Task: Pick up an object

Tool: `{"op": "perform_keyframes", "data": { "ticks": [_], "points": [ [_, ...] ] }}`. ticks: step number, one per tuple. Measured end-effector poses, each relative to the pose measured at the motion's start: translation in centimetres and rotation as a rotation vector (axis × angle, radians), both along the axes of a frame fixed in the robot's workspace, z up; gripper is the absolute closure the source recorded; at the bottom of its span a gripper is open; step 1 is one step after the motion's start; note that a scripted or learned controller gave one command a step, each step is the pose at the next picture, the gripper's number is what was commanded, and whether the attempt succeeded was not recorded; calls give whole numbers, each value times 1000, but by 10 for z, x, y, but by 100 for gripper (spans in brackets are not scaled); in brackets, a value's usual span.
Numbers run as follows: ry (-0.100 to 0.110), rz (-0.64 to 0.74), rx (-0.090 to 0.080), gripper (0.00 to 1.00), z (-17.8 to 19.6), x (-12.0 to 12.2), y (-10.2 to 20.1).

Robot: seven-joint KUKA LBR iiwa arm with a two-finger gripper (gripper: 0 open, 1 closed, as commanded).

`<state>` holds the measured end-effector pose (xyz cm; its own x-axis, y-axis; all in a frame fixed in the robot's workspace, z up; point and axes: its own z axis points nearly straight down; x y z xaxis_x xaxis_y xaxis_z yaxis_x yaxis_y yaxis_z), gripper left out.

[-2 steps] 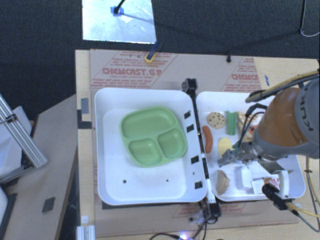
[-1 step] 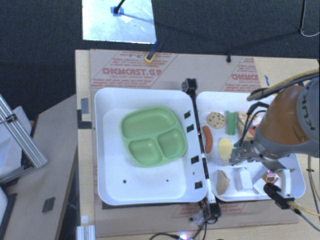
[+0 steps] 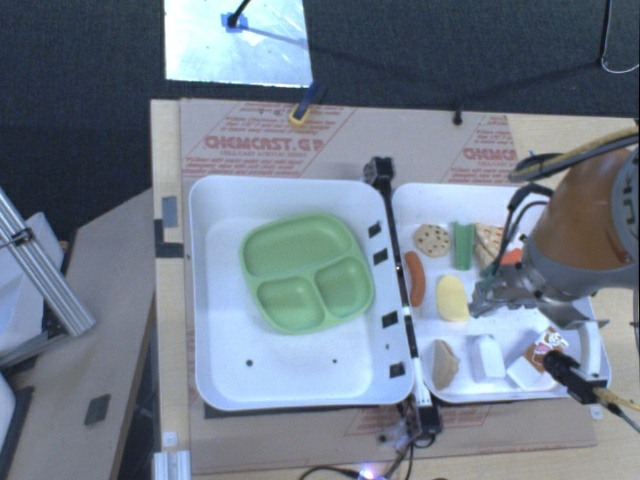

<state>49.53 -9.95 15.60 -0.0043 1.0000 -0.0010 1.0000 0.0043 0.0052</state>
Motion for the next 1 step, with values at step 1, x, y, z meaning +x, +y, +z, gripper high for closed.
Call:
{"op": "perform_keyframes", "data": {
  "ticks": [1],
  "points": [
    [-2, 1, 0, 100, 47, 8, 5]
  ]
}}
